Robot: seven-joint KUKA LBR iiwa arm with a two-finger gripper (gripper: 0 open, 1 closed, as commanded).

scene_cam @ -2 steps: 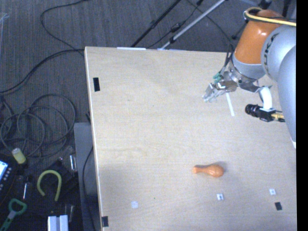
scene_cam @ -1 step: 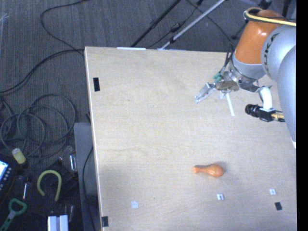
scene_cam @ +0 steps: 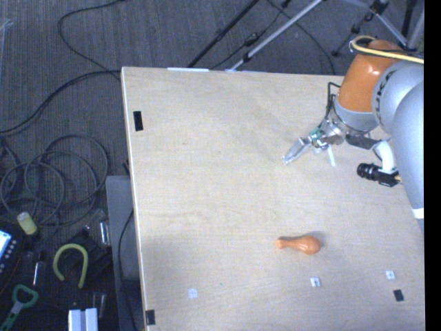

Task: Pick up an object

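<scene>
An orange pear-shaped object [scene_cam: 300,244] lies on its side on the pale wooden bench top [scene_cam: 220,157], towards the front right, with its thin end pointing left. My gripper [scene_cam: 309,161] hangs at the right side of the bench, well behind the orange object and apart from it. Its two fingers are spread, one reaching out to the left [scene_cam: 293,152] and a thinner one pointing down [scene_cam: 331,158]. It is open and nothing sits between the fingers. The grey arm with its orange band [scene_cam: 362,81] comes in from the right edge.
Small black tape marks [scene_cam: 138,121] and white tags [scene_cam: 315,282] dot the bench top. The bench's left edge [scene_cam: 129,185] drops to a floor with coiled cables [scene_cam: 55,178] and tools. Tripod legs [scene_cam: 289,19] cross the floor behind the bench.
</scene>
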